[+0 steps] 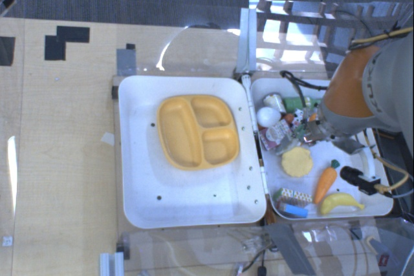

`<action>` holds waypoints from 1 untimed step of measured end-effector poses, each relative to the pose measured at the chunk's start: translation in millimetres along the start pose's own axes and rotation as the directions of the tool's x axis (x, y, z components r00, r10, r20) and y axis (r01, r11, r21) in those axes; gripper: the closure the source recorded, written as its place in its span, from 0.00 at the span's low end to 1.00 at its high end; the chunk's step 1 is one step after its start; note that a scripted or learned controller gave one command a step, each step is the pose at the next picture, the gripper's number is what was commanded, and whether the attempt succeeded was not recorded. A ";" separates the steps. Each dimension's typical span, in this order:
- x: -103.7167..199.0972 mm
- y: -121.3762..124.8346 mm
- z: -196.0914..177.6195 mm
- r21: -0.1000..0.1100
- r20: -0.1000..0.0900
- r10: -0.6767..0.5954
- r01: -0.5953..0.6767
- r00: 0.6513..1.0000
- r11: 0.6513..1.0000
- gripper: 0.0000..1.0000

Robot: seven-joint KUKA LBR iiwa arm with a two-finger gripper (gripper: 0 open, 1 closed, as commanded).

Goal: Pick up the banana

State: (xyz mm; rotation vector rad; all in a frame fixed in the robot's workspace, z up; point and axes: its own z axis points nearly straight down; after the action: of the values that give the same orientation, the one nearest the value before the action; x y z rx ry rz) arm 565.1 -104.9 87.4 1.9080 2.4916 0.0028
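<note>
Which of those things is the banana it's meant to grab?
Look at the right-hand white bin, the crowded one. In its near right corner lies the banana, small, yellow and curved. The carrot beside it is orange with a green top, and the other yellow thing there is a flat round disc.

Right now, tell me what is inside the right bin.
The right bin holds a banana, a carrot, a yellow disc, a white ball and small clutter. The arm covers the bin's upper right part, so anything there is hidden.

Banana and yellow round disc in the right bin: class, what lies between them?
The camera view shows the carrot lying between the banana and the disc.
</note>
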 end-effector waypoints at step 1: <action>23.7 -44.4 -1.4 -0.011 0.004 -0.013 0.013 1.000 1.000 0.00</action>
State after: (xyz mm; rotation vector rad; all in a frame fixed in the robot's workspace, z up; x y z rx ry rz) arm 516.1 -93.6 88.6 1.8865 2.4959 0.0123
